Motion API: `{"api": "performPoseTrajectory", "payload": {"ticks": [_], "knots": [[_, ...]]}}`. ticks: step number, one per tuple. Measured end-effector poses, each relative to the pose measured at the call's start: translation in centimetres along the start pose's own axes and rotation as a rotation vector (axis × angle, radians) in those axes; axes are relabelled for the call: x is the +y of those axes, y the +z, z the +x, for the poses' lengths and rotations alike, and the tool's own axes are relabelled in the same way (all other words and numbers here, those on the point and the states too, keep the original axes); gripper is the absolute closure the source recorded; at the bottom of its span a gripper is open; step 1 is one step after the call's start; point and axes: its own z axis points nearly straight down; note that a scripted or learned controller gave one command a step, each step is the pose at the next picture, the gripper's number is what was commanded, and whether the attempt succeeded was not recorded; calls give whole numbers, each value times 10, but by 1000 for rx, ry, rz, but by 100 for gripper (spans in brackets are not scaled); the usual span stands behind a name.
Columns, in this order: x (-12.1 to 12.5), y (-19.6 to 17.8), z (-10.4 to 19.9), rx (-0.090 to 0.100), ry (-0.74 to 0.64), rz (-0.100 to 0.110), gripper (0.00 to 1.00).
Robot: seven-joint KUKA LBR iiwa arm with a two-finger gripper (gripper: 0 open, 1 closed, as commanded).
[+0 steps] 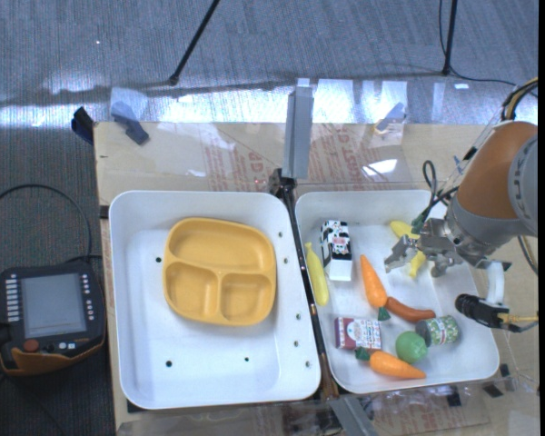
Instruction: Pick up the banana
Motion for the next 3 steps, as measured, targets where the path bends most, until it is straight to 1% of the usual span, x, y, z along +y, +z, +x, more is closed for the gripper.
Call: {"api": "performPoseTrajectory", "payload": {"ticks": [1, 2, 3], "knots": [[59, 16, 7, -1, -28, 0, 0], [59, 6, 8, -3, -34, 2, 100], [51, -112, 56, -2, -8, -3, 100]]}}
